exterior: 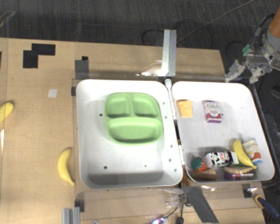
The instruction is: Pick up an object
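The right bin (242,101) holds several small items. A yellow cheese wedge (185,108) and a purple-and-white packet (213,111) lie apart near its back. A banana (242,154), a small can (252,148), a black-and-white carton (219,158), a red-and-green toy (197,162) and a purple item (238,172) crowd the front right corner. My gripper (243,73) hangs over the bin's back right edge, open, with nothing between its fingers.
The left bin (91,139) holds a green divided plate (133,117). On the bench outside the bins lie a second banana (64,166) and a corn cob (0,115). A metal post (170,52) stands behind the bins' shared wall.
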`<act>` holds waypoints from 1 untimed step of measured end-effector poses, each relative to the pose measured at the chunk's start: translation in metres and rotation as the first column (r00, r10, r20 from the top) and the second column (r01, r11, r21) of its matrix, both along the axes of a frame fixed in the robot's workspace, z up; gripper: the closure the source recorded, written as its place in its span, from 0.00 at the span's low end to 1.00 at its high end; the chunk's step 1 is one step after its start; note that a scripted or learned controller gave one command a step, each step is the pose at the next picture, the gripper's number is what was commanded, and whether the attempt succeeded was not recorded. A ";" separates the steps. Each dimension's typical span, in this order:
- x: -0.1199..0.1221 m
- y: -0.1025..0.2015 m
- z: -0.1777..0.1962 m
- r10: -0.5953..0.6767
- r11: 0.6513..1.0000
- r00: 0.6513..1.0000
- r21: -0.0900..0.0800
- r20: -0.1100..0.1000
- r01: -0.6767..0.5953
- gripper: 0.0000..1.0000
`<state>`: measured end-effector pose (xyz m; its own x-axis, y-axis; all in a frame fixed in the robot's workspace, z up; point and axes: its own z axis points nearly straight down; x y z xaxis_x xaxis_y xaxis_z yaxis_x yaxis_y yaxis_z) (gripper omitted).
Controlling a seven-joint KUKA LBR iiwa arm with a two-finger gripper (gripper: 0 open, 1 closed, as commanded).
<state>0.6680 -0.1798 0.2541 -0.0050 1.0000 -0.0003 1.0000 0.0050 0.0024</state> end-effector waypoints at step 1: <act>0.003 0.047 -0.154 0.096 0.995 0.995 0.000 0.002 -0.096 0.00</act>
